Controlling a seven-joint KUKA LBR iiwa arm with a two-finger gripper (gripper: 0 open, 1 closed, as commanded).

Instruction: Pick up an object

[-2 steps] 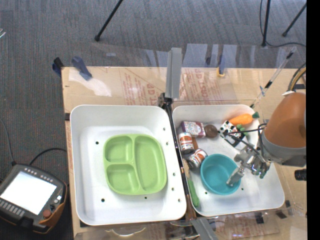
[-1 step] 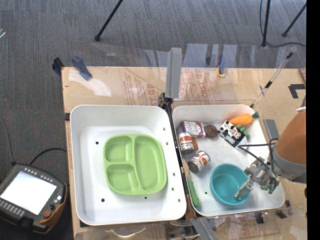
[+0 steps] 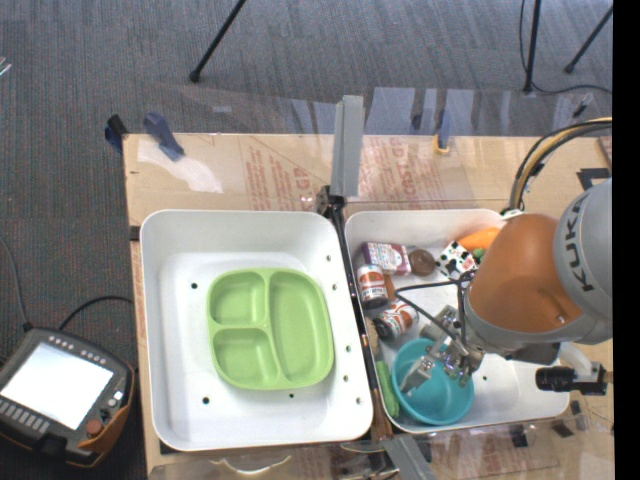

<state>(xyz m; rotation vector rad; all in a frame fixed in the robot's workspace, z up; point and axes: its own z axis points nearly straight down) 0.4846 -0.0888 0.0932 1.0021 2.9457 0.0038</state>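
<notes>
— While my gripper (image 3: 440, 361) hangs over the blue bowl (image 3: 432, 388) in the right bin (image 3: 520, 408), can you see a grasp?
— No; I cannot tell how it stands. Cans (image 3: 385, 303) lie just beside.

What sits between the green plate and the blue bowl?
In the camera view, the bins' adjoining white walls and a green object against the blue bowl lie between it and the green plate.

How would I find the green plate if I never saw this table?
Look at the left white bin of the two. Lying flat in its middle is the green plate, split into three compartments. Nothing else shares that bin, while the teal bowl and small cans sit in the right one.
</notes>
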